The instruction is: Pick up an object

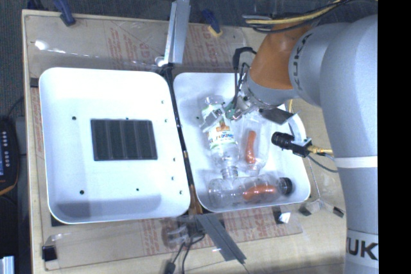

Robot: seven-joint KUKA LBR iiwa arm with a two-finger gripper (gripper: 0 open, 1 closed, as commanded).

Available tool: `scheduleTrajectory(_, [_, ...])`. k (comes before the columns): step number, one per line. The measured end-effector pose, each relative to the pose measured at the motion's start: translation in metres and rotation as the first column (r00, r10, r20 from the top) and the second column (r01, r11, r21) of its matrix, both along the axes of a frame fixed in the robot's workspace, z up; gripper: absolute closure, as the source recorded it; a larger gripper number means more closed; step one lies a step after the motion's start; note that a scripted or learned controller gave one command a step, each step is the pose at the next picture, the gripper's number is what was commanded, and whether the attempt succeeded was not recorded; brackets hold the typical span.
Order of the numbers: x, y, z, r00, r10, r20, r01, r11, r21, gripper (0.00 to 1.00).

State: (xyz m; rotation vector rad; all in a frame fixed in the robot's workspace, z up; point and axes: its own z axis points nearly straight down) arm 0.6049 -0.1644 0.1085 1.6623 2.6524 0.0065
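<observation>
The right bin [192, 90] holds several items. A clear plastic bottle with a white and orange label [221, 141] lies near its middle. A second clear bottle with an orange band and a black cap [247, 189] lies along the near wall. An orange piece in a clear wrapper [249, 145] lies to the right of the first bottle. A small clear packet with green marks [212, 111] sits toward the bin's far side. My gripper [232, 111] is low in the bin, just right of that packet and above the labelled bottle. The wrist hides its fingers.
The left bin [58, 93] carries a dark ribbed rectangular panel [123, 139] on its floor. A metal post [176, 29] stands between the bins at the far edge. Blue clamps [64, 9] sit on the bench's far edge. The arm covers the right bin's right side.
</observation>
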Motion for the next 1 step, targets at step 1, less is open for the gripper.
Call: scheduleTrajectory(1, [0.0372, -0.0237, 0.0749, 0.999, -0.036, -0.013, 0.036, 0.999, 0.002, 1.00])
